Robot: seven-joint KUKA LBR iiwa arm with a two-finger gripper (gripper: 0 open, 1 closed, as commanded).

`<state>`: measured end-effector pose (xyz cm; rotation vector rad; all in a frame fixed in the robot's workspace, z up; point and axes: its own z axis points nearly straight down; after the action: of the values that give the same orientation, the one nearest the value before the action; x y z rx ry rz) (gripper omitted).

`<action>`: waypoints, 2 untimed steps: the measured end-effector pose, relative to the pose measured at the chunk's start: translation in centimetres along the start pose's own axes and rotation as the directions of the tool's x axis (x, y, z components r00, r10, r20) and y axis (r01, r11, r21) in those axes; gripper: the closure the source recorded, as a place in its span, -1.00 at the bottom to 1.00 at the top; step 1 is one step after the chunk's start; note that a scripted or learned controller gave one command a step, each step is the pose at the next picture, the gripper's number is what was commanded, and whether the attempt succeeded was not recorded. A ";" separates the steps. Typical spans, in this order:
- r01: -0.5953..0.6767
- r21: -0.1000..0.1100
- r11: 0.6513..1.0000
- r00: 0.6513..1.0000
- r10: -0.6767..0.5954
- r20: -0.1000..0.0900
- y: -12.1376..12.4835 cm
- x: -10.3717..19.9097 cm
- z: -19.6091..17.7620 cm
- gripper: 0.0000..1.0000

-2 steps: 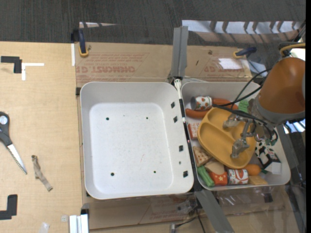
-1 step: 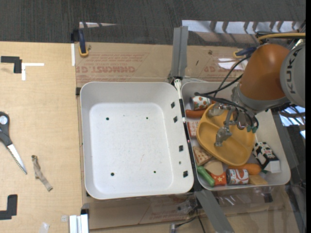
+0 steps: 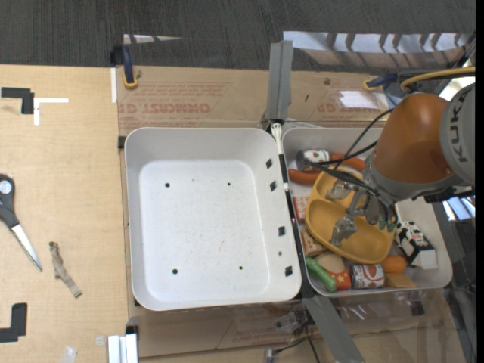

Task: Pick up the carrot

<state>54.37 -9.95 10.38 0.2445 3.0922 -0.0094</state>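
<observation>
Single fixed camera above the bench, angled downward, taking in both white bins (image 3: 132,225), arm entering from right

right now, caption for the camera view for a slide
KUKA arm's gripper hovers over a yellow bowl in the cluttered right bin.

readable text: red print on the cardboard sheet (image 3: 227,97) along the bench's far edge, behind the left bin, upside down and mirrored from this view (looks like "chemcast gp", not certain). a second red line on the cardboard behind the right bin, too cut off to read. white letters "ku" on the arm's grey housing (image 3: 463,138) at the right edge. can label (image 3: 368,277) in right bin illegible.
</observation>
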 end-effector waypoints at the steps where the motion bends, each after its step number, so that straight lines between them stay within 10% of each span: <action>1: 0.006 0.002 1.000 1.000 -0.006 -0.006 0.2 -0.3 0.1 -1.00; 2: -0.123 0.003 0.992 0.992 0.123 0.001 -0.3 0.3 0.0 -1.00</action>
<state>54.00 -10.16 10.32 0.4348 3.0701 -0.0101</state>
